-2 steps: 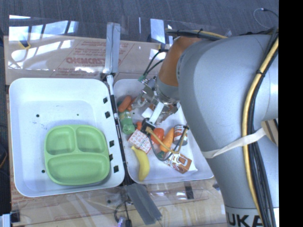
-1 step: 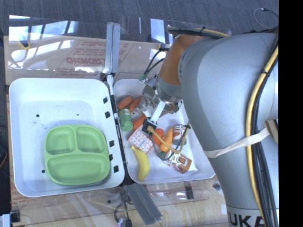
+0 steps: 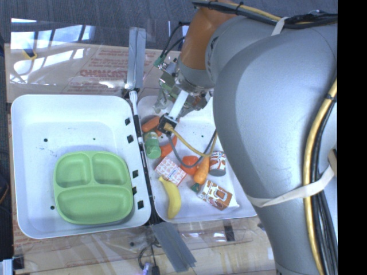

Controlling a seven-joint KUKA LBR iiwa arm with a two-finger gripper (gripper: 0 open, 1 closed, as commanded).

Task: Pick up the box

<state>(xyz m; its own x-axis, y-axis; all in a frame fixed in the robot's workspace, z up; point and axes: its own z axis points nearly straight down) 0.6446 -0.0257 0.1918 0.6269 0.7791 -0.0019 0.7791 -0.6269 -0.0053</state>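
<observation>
A small red-and-white patterned box (image 3: 171, 171) lies flat near the front of the right bin (image 3: 246, 211), between a banana (image 3: 171, 197) and a carrot (image 3: 201, 171). A second box, brown and white (image 3: 215, 195), lies at the front right of the same bin. My gripper (image 3: 163, 104) hangs over the far left part of the right bin, well behind both boxes, close to the wall between the bins. The wrist hardware hides its fingertips, and I see nothing between them.
Behind the patterned box, near the dividing wall, lie a green cylinder (image 3: 152, 148) and an orange item (image 3: 150, 124). A small can (image 3: 218, 163) sits right of the carrot. The left bin (image 3: 34, 119) holds a green divided plate (image 3: 93, 187). My bulky grey arm covers the right bin's right side.
</observation>
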